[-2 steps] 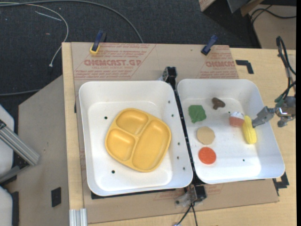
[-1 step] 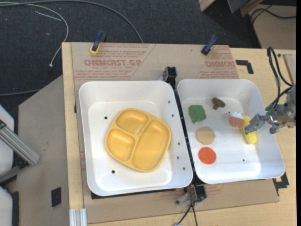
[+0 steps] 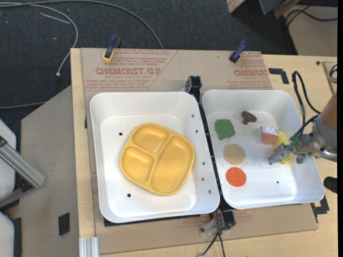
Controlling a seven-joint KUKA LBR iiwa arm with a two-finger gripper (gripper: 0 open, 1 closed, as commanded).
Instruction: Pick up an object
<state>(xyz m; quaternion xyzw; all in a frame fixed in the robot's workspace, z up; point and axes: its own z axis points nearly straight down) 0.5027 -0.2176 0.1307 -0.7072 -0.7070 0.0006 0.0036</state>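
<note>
Bright even overhead light, soft faint shadows, slightly soft focus

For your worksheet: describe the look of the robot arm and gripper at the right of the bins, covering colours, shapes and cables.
The arm is a rounded grey body, with an orange band across its top. The gripper is dull grey metal with thin fingers and a yellow part beside them. Black cables loop over the right bin toward the arm.

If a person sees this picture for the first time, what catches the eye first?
The yellow divided plate in the left bin stands out most. The right bin holds small items: a green piece, a tan disc, a red-orange disc. The gripper hovers near its right side.
</note>
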